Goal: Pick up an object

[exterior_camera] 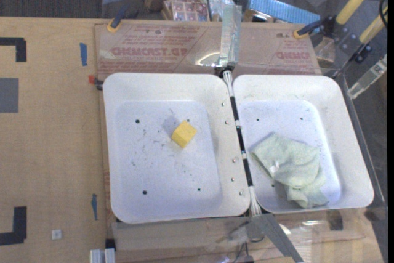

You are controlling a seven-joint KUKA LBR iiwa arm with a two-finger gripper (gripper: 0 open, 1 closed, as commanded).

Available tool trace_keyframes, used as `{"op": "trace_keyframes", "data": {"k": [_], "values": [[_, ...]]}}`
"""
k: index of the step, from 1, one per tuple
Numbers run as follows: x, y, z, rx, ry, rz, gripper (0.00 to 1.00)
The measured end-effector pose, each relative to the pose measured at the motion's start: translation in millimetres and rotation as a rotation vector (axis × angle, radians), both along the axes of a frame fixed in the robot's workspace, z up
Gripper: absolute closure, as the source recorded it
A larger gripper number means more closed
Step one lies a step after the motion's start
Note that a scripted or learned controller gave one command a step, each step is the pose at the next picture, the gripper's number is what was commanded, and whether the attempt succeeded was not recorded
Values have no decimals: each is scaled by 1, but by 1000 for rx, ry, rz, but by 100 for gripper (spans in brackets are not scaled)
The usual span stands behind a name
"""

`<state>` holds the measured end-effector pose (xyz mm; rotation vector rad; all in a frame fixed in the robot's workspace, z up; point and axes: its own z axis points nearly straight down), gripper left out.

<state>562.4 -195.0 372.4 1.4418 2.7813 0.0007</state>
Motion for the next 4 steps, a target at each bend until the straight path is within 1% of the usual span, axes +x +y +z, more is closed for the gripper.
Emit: {"op": "trace_keyframes", "data": {"k": [1, 2, 3, 4], "values": [[-15, 13, 65, -2, -1, 249, 0], [-63, 81, -92, 0, 3, 466, 0], [-63, 80, -92, 0, 4, 466, 0], [-82, 14, 24, -2, 2, 465, 0]]}}
